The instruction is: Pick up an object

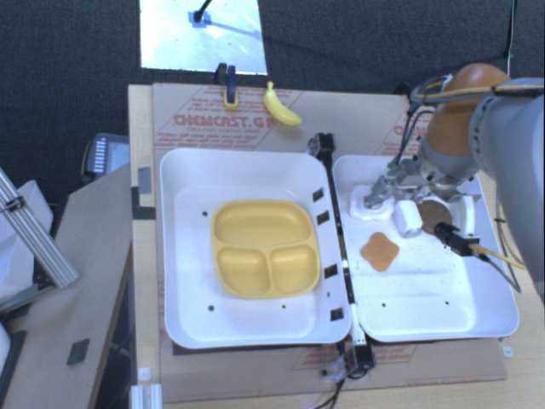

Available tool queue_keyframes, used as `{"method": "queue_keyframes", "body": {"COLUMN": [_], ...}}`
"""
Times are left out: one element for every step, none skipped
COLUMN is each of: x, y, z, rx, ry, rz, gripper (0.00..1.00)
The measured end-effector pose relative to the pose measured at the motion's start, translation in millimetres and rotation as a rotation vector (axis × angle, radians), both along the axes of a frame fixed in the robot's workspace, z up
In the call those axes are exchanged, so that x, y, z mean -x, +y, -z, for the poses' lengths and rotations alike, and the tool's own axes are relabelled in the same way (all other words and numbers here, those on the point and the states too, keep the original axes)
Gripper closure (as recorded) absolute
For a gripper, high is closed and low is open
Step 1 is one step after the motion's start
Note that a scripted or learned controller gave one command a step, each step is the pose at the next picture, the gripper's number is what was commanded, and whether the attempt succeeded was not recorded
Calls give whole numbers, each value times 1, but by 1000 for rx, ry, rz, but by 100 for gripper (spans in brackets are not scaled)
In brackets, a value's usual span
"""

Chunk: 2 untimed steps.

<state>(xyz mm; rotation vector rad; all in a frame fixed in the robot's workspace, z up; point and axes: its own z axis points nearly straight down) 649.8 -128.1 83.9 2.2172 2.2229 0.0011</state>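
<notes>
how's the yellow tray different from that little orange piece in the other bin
The yellow tray is large with three compartments; the orange piece is small, flat and wavy-edged. The tray is pale yellow, the piece tan-orange. The tray lies in the left bin, the piece in the right bin. Both lie flat.

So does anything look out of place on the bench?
Yes: a yellow banana lies outside both bins, on the board behind the left bin. The yellow divided tray sits slightly askew.
</notes>
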Motion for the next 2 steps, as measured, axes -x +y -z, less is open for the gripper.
{"method": "queue_keyframes", "body": {"x": [-1, -3], "y": [0, -7], "z": [-14, -59], "rx": [0, -1], "ry": [-3, -2], "rz": [-1, 1], "gripper": [100, 100]}}
